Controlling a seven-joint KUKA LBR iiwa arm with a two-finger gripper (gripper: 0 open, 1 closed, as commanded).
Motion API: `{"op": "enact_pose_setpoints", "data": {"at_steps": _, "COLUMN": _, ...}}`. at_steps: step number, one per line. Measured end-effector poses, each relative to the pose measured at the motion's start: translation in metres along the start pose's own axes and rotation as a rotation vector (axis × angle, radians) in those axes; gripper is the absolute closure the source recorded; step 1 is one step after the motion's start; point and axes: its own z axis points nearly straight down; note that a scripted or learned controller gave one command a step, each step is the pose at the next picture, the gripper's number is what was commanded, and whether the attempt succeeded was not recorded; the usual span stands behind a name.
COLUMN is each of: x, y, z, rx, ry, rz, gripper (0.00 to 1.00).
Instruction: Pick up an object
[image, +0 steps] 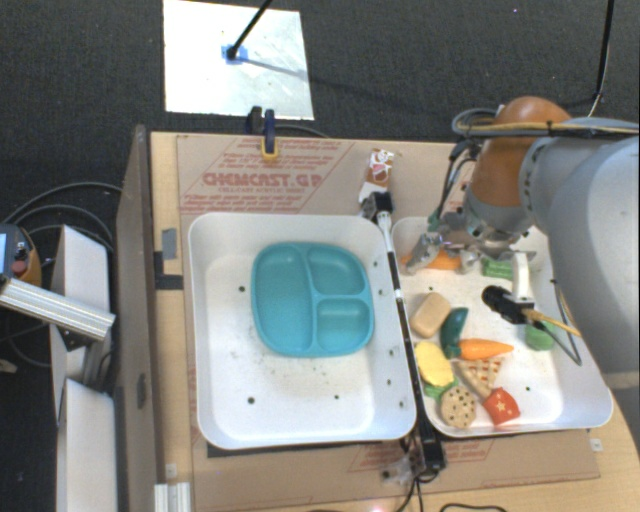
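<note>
Here the grey arm with its orange band (515, 150) reaches in from the right and bends down over the far corner of the right-hand shallow white bin (590, 400), so the step in hand looks like the descent onto a pick, not yet a lift. The metal jaws (448, 248) sit low at that corner, right at a small orange piece of toy food (443, 262); whether they are spread or closed, I cannot tell, and nothing shows clearly between them. The things to choose from all lie in this bin: a beige rounded block (431, 313), a dark teal piece (454, 330), an orange toy carrot (484, 349), a yellow piece (434, 364), a speckled brown biscuit (458, 406) and a red toy strawberry (502, 405), crowded close together. The left-hand white bin (215, 400) holds a teal divided plate (311, 300). By my judgement, the next move calls for a firm close on the orange piece, then a straight rise clear of the bin wall.
</note>
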Motion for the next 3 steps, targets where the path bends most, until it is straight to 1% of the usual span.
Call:
{"op": "enact_pose_setpoints", "data": {"at_steps": 1, "x": -0.004, "y": -0.003, "z": -0.009, "rx": 0.01, "ry": -0.003, "rz": 0.001, "gripper": 1.0}}
{"op": "enact_pose_setpoints", "data": {"at_steps": 2, "x": -0.003, "y": -0.001, "z": -0.01, "rx": 0.002, "ry": -0.003, "rz": 0.0, "gripper": 0.0}}
{"op": "enact_pose_setpoints", "data": {"at_steps": 3, "x": -0.001, "y": -0.001, "z": 0.0, "rx": 0.003, "ry": 0.002, "rz": 0.0, "gripper": 0.0}}
